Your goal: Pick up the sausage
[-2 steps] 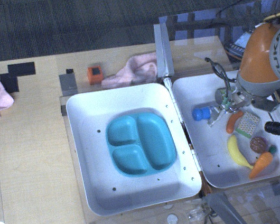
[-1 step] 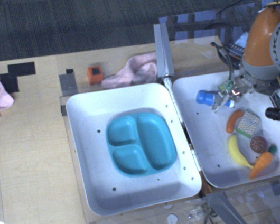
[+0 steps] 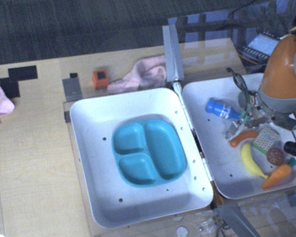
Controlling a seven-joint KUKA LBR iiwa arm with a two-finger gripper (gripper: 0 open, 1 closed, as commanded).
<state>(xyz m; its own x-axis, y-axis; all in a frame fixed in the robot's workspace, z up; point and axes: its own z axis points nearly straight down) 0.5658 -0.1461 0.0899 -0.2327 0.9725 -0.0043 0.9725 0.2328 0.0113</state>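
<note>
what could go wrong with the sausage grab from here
1. The claw sits right at the sausage, which lies close to the banana and a patterned packet; it might catch a neighbour instead.
2. The blue bottle lies just beyond the claw, so a sideways move may knock it.
3. The sausage looks small and rounded, so it could slip out when lifted.

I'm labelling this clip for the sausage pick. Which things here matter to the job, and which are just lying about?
Job:
- sausage, right bin
- tool, just above the sausage
- right bin

Lying about:
- banana
- carrot
- blue bottle
- blue divided tray in left bin
- pink cloths
</note>
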